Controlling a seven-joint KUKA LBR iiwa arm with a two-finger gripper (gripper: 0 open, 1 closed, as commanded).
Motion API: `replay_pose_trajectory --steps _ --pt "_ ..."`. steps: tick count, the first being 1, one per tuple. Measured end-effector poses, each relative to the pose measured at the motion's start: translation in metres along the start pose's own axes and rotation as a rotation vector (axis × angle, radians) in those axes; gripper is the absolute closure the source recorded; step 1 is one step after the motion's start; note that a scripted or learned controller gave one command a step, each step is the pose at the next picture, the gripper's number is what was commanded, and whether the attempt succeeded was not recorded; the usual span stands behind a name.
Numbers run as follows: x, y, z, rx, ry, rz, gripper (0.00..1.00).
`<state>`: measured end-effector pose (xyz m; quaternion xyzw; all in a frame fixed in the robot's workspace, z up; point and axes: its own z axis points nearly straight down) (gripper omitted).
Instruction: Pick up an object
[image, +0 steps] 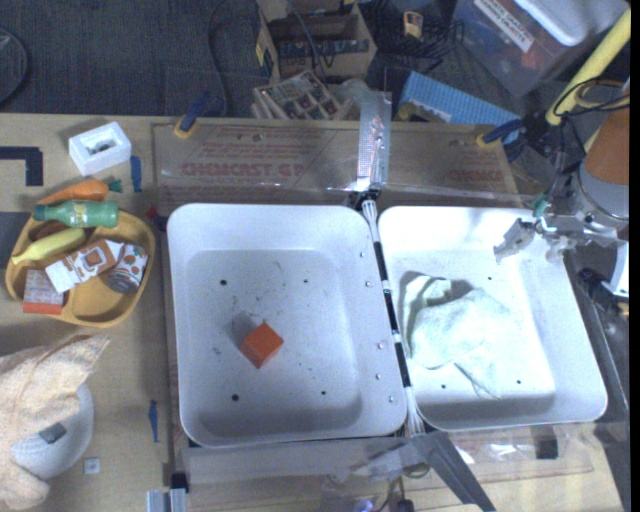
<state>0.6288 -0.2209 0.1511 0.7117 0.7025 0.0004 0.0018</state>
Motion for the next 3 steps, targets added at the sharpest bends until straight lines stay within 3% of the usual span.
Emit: replay_pose_trajectory --steps 1,2,3 --pt "0.05 -0.032 0.063 -0.003 0.0 -0.062 0.0" --pt "0.017 -0.011 0.012 0.0 0.0 -0.015 0.0" --pt "0.079 -0.039 0.062 -0.005 0.001 0.036 0.0"
